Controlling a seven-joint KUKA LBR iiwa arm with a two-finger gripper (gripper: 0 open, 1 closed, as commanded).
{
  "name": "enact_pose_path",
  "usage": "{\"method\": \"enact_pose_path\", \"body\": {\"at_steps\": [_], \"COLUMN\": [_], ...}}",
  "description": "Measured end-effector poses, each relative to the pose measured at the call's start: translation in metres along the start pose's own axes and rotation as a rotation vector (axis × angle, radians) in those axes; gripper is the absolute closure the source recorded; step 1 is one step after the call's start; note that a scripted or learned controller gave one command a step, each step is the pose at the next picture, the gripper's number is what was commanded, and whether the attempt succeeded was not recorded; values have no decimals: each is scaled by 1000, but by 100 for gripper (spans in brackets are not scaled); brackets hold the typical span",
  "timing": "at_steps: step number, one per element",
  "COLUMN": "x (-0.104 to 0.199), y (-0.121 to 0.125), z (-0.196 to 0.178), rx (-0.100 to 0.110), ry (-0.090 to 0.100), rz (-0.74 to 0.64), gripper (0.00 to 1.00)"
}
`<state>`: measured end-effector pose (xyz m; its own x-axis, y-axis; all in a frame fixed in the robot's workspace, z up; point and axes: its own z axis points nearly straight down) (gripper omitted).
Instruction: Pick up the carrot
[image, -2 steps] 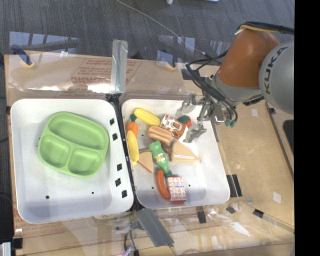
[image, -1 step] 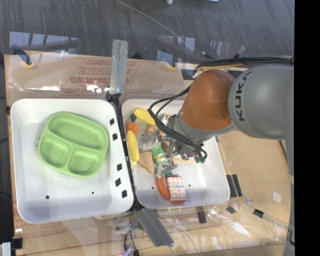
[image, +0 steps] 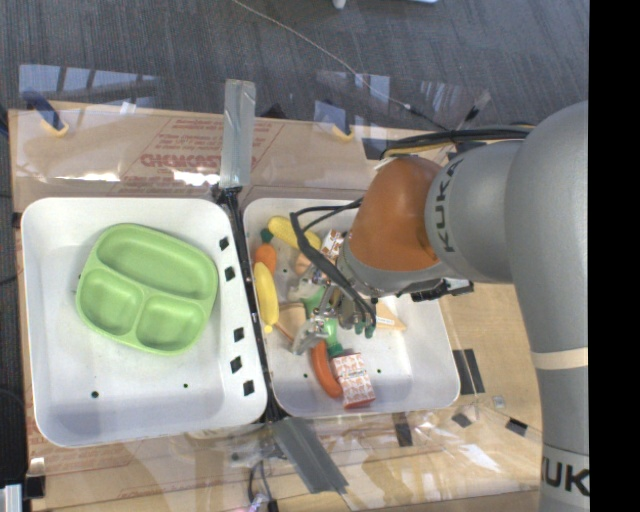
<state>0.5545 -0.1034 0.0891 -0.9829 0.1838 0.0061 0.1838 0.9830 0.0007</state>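
The carrot, an orange-red tapered piece, lies in the right bin near its front wall, beside a red-and-white packet. My gripper hangs low in the middle of this bin, just above and behind the carrot's upper end, among the toy foods. The arm's orange band and grey wrist hide the bin's right half. Whether anything sits in the gripper cannot be made out.
A yellow banana lies along the right bin's left wall, with a smaller orange piece and another yellow piece behind it. The left bin holds a green divided plate. Cables trail from the wrist.
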Motion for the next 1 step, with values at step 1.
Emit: {"method": "enact_pose_path", "body": {"at_steps": [1], "x": [0], "y": [2], "z": [-8], "rx": [0], "ry": [3], "rz": [-9], "gripper": [100]}}
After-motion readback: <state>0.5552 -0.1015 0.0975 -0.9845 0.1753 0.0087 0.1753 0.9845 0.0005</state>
